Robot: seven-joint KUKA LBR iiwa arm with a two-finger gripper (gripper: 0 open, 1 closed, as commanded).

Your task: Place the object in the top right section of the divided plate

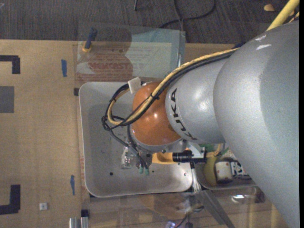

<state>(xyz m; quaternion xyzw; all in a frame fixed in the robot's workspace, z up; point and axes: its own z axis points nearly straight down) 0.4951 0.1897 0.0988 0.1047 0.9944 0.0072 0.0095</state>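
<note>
My grey arm reaches in from the right, and its orange wrist band hangs over the left white bin. Below the band, the gripper points down close to the bin floor, near the front half of the bin. Its tips are small and partly in shadow. I make out nothing held at it. Past the bin's right wall, in the neighbouring bin, lie a yellow curved piece and a small white and tan object. The arm covers most of that bin.
A clear plastic sheet over a red-printed paper lies behind the left bin. Blue tape marks and black corner marks sit on the tan bench. A black cable loops on the dark floor beyond.
</note>
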